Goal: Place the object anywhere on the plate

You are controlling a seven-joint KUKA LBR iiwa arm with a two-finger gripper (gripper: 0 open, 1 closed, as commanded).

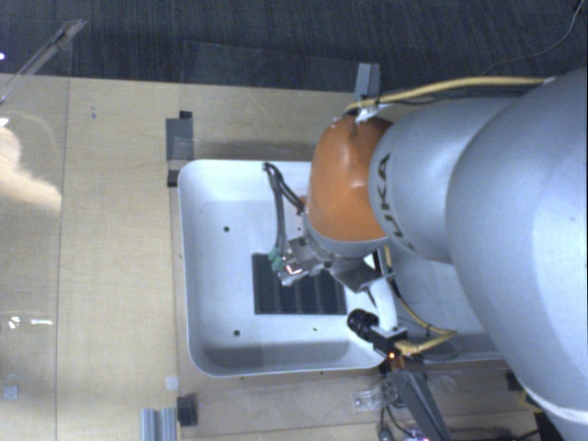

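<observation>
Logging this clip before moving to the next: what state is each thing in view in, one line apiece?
Shallow white bin: upright on the wooden bench, right part covered by the arm.
Dark rectangular slatted patch: flat on the bin floor, partly under the wrist.
Grey arm with orange band: reaching over the bin.
Gripper: low above the dark patch.

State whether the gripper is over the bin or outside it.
Over the bin: the gripper sits within the white bin's walls, above the dark slotted plate on its floor.
</observation>
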